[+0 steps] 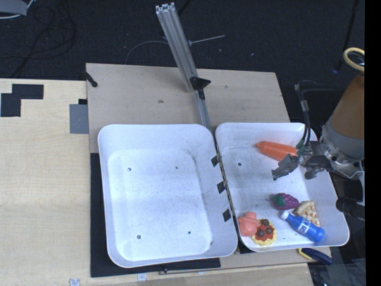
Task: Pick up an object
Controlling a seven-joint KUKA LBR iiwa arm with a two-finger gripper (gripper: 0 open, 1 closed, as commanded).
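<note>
The right bin (250,177) holds several toy objects. An orange carrot (274,149) lies near its far side. A purple piece (284,201), a pizza slice (308,210) and a blue bottle (304,227) sit at the near right. A red-pink piece (247,223) and a yellow tart with berries (264,233) rest at the near left corner. My gripper (294,173) hangs over the bin's right half, just in front of the carrot and above the purple piece. Its two dark fingers stand open with nothing between them.
The left bin (113,142) stands beside the right one, joined by black clips (220,186). A metal rail (181,46) slants in from the back toward the gap between the bins. My arm's grey and orange body (348,124) stands at the right edge.
</note>
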